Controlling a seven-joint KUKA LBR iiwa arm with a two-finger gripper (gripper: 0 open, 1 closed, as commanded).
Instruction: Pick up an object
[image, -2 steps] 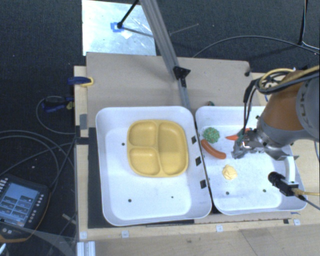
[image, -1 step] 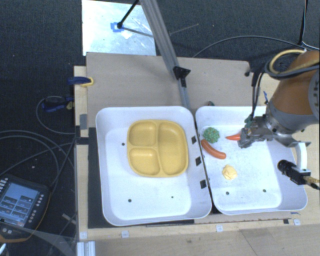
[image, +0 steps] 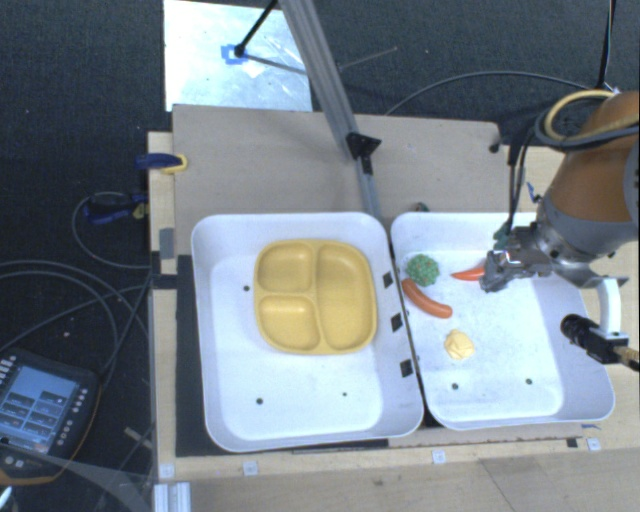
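The near part of the wooden bench carries two shallow white plastic bins side by side, the left bin and the right bin, touching along their inner edges. In the right bin, nearest the camera, lies a small pale yellow lumpy food piece, alone on the white floor. Just beyond it and to the left rests a red-orange toy sausage, lying slantwise close to the bin's left wall. A little farther still sits a green knobbly broccoli-like piece, just beside the sausage's far end. To its right lies a slim orange carrot-shaped piece, its right end meeting the tip of the grey two-finger gripper, which is low over the bin at the end of the grey and orange arm coming from the right; whether the jaws are spread or pressed together I cannot tell. In the left bin a yellow plastic plate with three compartments sits toward the far half.
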